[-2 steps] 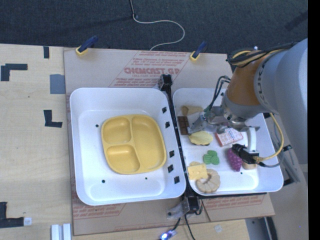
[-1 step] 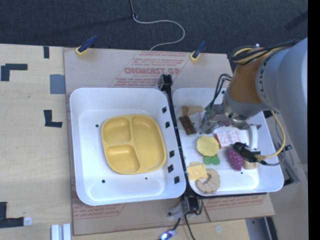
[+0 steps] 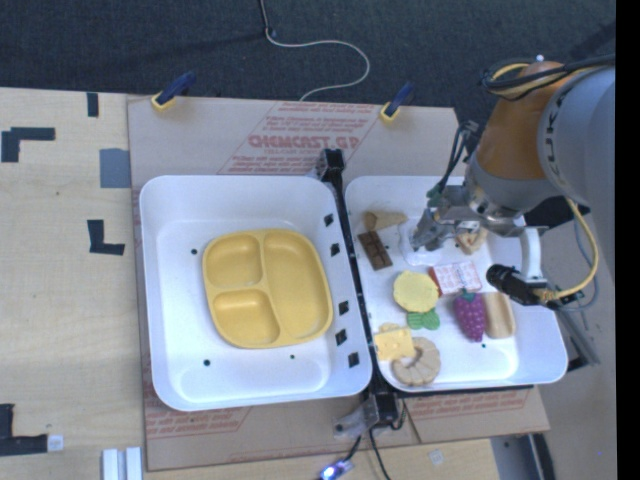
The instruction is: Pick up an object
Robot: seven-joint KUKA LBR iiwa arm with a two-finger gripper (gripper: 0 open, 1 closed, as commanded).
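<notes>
Grey arm (image 3: 560,138) comes in from the desk's right edge; pincer (image 3: 432,230) is down in the right bin (image 3: 540,368), near its far edge, left of centre. Can't tell if it's open or closed, and nothing is visibly gripped.

Pick candidates all sit in the right bin. Nearest to the pincer:
- tan piece (image 3: 383,220), just left of it, toward the divider
- brown bar (image 3: 375,251), left and a bit nearer the front, long axis running roughly far-to-near along the divider
- pink-and-white packet (image 3: 456,276), just in front of the pincer

Further toward the front edge: yellow round piece (image 3: 415,290), green piece (image 3: 424,320), purple grapes (image 3: 470,313), tan bun (image 3: 498,315) beside the grapes, yellow cheese-like block (image 3: 392,344), and a tan ring-shaped item (image 3: 417,361) at the front-left corner.

My read: shortest move is a small shift left or forward; the bar needs jaws across its short axis.

Counts: two white bins, one arm, one pincer, one yellow divided plate (image 3: 267,287) centred in the left bin (image 3: 170,228). About nine small objects in the right bin, one of each; another tan bit beside the pincer is partly hidden, so the count is approximate.
</notes>
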